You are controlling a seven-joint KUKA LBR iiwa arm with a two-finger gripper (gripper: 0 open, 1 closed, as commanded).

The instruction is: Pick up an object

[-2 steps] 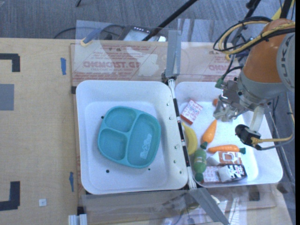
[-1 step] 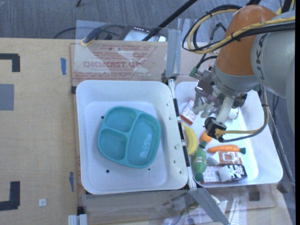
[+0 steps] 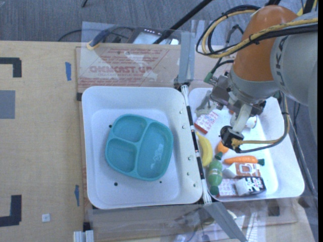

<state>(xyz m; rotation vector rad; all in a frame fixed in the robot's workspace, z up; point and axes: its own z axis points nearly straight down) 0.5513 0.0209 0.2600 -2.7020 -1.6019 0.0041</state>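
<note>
Inside the right white bin (image 3: 295, 178), along its left wall: a small red-and-white carton (image 3: 207, 121) towards the far end, a yellow banana (image 3: 205, 150) nearer, and a green plastic bottle (image 3: 214, 173) at the near end.
Middle of that bin: an orange toy carrot with a green tip (image 3: 241, 160) lies crosswise.
Near edge of that bin: a black-and-white printed carton (image 3: 251, 186).
Gripper (image 3: 218, 98): over the bin's far left corner, just beyond the red-and-white carton; I cannot tell whether it is spread or pressed together.
Left of that bin: a second white bin (image 3: 96, 185) alongside, holding a teal divided plastic plate (image 3: 139, 147).
</note>
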